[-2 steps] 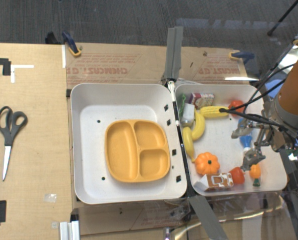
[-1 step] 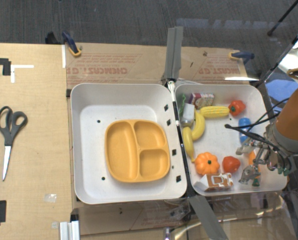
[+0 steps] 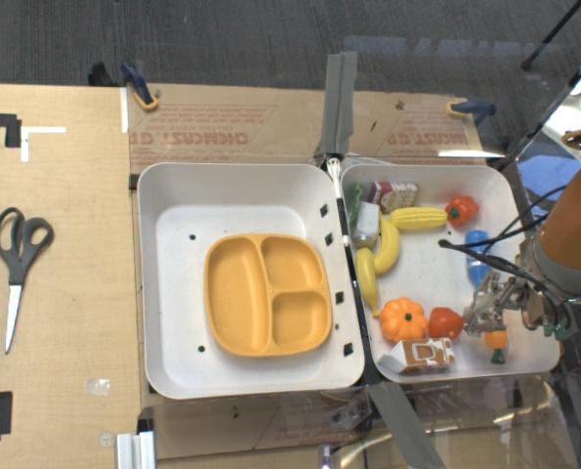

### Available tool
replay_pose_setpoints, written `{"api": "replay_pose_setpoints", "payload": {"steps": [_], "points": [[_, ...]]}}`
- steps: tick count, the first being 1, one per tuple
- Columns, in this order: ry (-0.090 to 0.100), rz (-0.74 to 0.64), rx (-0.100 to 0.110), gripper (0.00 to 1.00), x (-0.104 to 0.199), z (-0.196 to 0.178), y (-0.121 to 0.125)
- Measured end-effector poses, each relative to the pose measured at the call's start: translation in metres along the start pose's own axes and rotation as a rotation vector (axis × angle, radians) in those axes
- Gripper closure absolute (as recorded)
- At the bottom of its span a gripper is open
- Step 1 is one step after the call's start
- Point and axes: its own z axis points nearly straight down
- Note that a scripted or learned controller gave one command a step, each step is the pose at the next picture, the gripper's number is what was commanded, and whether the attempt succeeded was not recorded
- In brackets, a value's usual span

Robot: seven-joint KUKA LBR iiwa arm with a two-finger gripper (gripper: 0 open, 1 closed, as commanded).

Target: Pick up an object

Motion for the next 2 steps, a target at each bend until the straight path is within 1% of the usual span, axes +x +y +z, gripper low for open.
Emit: {"api": "replay_pose_setpoints", "payload": {"steps": [1, 2], "points": [[0.0, 0.346, 0.001, 1.0, -0.029, 0.016, 0.029], [0.0, 0.343, 0.001, 1.0, 0.008, -0.065, 0.035]]}}
